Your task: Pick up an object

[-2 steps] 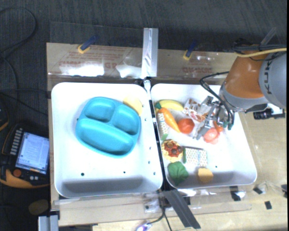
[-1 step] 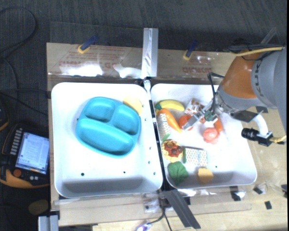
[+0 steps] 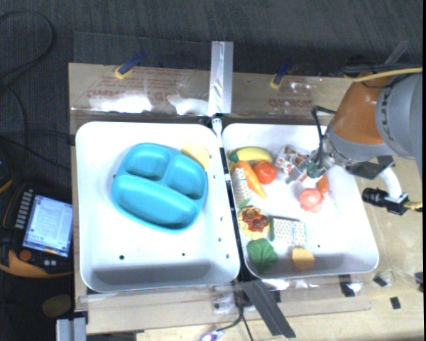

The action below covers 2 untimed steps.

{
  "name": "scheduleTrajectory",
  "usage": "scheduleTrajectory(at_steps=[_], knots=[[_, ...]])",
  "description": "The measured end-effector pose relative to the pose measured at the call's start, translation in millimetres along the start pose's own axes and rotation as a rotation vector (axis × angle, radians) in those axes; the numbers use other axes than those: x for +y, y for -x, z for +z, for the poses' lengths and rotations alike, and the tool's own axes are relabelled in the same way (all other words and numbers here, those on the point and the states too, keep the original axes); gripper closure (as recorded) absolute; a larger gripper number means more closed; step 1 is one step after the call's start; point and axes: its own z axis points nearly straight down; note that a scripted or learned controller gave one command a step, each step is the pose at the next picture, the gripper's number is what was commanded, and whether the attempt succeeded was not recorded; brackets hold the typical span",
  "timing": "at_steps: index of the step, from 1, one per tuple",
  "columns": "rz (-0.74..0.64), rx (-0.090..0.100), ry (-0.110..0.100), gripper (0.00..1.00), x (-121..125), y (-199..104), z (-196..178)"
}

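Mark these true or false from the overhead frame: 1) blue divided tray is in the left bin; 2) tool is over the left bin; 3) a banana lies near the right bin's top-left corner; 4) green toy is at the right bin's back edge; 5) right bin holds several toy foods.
1) True. The blue divided tray lies in the left bin.
2) False. The tool is over the right bin.
3) True. The banana lies near that bin's top-left corner.
4) False. The green toy is near the front edge, lower left of that bin.
5) True. Among them a tomato and a carrot.
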Motion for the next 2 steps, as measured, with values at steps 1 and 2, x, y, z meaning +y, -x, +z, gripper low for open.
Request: scheduleTrajectory(at_steps=[1,2], knots=[[-0.082,0.057,-0.044,1.00,14,-44,-104],[-0.029,0.058,-0.048,1.00,-71,-40,-57]])
